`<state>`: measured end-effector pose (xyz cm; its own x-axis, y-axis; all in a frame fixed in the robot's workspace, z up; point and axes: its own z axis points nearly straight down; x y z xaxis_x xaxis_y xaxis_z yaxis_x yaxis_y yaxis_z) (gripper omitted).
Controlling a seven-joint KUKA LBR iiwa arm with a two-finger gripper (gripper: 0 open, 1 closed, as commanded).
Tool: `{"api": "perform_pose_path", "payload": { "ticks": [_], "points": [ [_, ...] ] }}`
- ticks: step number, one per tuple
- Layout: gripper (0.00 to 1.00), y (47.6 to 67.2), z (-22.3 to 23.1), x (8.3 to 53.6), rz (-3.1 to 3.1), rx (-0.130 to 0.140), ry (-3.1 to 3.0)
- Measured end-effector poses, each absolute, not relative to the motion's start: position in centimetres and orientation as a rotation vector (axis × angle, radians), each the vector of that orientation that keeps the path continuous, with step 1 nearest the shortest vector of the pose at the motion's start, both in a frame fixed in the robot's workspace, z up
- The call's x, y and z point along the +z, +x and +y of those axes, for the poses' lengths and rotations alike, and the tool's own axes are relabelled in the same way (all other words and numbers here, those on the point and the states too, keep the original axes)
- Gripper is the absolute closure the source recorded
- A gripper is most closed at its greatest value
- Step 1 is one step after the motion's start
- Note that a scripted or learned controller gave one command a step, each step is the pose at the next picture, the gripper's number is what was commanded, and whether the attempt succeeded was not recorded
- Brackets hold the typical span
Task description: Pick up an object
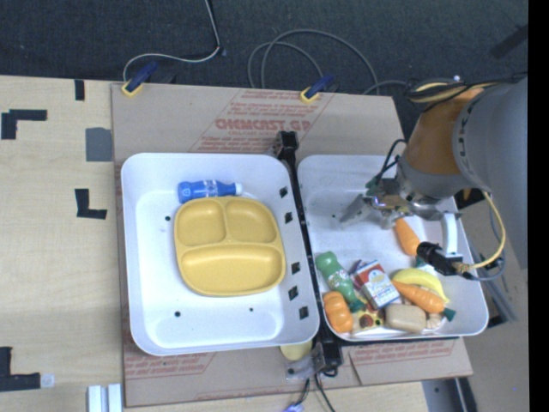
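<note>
The pincer hangs over the bare upper floor of the right bin, its two grey fingers spread apart with nothing between them.

Nearest items: a carrot lies just right of the pincer, beside the wrist. Below the pincer, along the bin's lower edge, a cluster of toy food is packed together: a green bottle, an orange fruit, a small red-and-white carton whose print is too small to read, a banana, a second carrot and a tan bread roll.

Left of the pincer, beyond the black divider clips, the left bin holds a yellow three-compartment tray. A blue-and-white bottle lies on its side touching the tray's upper edge; its label is unreadable.

Both bins rest on a cardboard sheet bearing faint red print, reading roughly "CHEMCAST GP". The sheet is fixed by two blue-and-yellow clamps at its far edge. The desk is light wood with black tape marks. Beyond it lies dark carpet crossed by loose cables.
</note>
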<state>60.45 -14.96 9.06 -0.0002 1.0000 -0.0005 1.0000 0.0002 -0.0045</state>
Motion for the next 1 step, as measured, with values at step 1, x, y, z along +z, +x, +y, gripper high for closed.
{"api": "perform_pose_path", "payload": {
  "ticks": [1],
  "points": [
    [0.00, 58.46, -20.91, 18.80, -2.224, -0.002, -2.231]
  ]
}}
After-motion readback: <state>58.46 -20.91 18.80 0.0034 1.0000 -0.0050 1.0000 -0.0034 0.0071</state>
